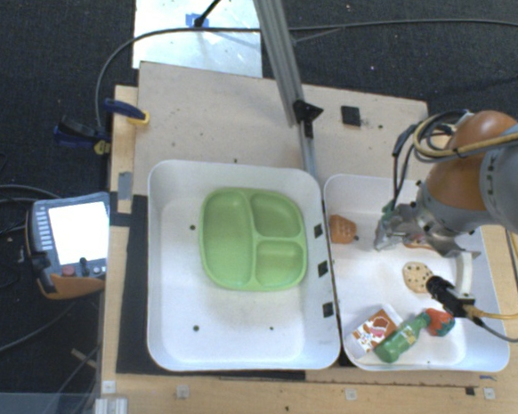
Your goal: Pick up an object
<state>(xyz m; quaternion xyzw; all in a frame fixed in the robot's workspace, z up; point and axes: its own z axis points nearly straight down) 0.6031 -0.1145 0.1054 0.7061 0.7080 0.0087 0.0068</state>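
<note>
Objects lie near the jaws (pixel 387 235): brown piece (pixel 342 228) beside, cookie (pixel 416 276) below; grey arm (pixel 502 176) bends down from right; jaw state unclear.

2 bins (pixel 229 356), 1 plate (pixel 252 239), 5 objects (pixel 342 228).

Small brown toy (pixel 342 228), green bottle (pixel 402 341), flat in right bin (pixel 488 358)

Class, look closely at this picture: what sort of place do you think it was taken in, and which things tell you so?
Probably a robotics lab. A grey robot arm reaches over two white bins on a pegged workbench, cables trail across the dark carpet, and a handheld control pendant lies nearby.
</note>
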